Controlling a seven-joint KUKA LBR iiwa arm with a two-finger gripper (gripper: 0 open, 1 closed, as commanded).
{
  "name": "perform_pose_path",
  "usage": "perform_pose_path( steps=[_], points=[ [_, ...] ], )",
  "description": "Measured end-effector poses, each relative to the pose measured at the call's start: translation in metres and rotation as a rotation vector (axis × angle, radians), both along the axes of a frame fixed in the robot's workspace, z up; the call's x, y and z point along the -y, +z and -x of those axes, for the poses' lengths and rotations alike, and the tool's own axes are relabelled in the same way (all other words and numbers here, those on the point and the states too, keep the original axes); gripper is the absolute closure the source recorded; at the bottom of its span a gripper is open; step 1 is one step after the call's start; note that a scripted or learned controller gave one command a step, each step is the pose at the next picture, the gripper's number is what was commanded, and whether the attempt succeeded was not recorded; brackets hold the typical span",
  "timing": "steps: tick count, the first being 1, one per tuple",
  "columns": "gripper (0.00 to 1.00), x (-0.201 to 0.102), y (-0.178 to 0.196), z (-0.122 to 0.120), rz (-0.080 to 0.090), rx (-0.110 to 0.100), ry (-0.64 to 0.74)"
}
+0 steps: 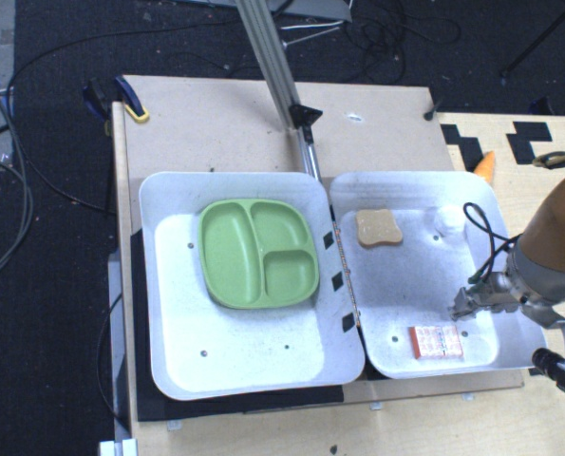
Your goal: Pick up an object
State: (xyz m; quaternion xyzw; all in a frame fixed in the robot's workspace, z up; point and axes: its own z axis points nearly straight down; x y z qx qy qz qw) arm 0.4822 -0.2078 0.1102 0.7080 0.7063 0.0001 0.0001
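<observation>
arm: reaches in from right | gripper (464,304): low, pointing left

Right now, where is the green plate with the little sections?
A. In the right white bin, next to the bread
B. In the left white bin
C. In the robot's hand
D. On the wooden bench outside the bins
B: the green plate lies in the left white bin, while the bread slice and a small red and white packet lie in the right white bin.
</observation>
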Motion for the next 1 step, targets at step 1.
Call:
perform_pose_path(
  steps=[1],
  points=[
    [1.0, -0.0051, 0.0612, -0.0052, 0.002, 0.005, 0.006]
  ],
)
